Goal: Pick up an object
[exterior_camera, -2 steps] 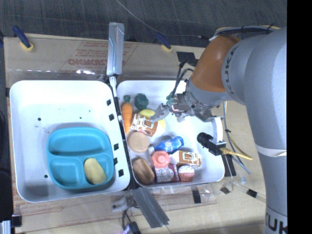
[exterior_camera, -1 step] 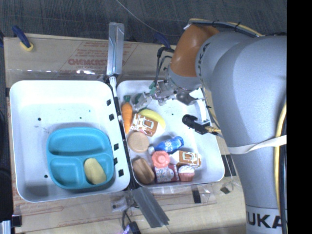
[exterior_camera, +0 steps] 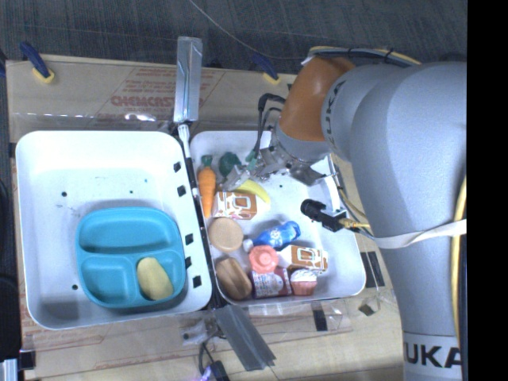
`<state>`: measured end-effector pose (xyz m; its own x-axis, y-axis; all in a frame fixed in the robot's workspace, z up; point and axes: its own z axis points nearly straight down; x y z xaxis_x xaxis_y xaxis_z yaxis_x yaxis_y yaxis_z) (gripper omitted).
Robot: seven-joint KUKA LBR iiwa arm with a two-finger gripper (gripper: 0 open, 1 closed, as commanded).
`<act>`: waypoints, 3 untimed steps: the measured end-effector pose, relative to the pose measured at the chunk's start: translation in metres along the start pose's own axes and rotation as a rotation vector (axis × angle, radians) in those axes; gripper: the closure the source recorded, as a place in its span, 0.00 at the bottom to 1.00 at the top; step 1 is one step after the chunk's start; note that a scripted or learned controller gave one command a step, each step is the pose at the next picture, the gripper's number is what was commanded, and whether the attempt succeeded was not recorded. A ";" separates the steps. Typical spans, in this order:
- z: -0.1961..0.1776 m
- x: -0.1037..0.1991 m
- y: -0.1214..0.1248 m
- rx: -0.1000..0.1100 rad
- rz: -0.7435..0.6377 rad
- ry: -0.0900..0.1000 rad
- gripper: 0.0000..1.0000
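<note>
Evidently the arm is in the reaching step: its wrist hangs low over the far part of the right bin point(exterior_camera: 349, 280), and the gripper point(exterior_camera: 262, 165) is down among the toys there, just above a yellow banana point(exterior_camera: 255, 190) and beside a dark green piece point(exterior_camera: 229, 163). Whether the jaws are spread or closed cannot be told; the metal parts blur into one another at that spot, and nothing is plainly seen between them, so no grasp can be claimed.

Candidates for the pick all lie in that right bin. An orange carrot point(exterior_camera: 206, 190) runs along its left wall, a small printed carton point(exterior_camera: 236, 205) sits right of it, touching the banana's near side. Nearer still are a tan round disc point(exterior_camera: 226, 234), a blue bottle point(exterior_camera: 278, 234), a pink-capped bottle point(exterior_camera: 265, 270), a brown bun-like item point(exterior_camera: 232, 276) and another carton point(exterior_camera: 308, 258).

The left bin point(exterior_camera: 48, 165) holds a blue divided tray point(exterior_camera: 119, 240) with a yellow lemon-like fruit point(exterior_camera: 155, 279) in its near right compartment.

My judgement: the next move calls for settling squarely on the banana or the green piece, closing, then lifting straight up, since the crowding neighbours could be dragged along or block a finger.
</note>
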<state>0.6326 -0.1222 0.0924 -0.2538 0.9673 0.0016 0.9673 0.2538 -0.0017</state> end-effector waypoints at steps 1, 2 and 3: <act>-0.011 0.001 0.001 -0.001 -0.005 -0.001 1.00; -0.149 0.104 -0.005 -0.014 -0.080 -0.003 1.00; -0.143 0.101 -0.009 -0.001 -0.075 -0.001 0.00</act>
<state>0.5989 -0.0264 0.2354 -0.3254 0.9456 0.0004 0.9456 0.3254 -0.0008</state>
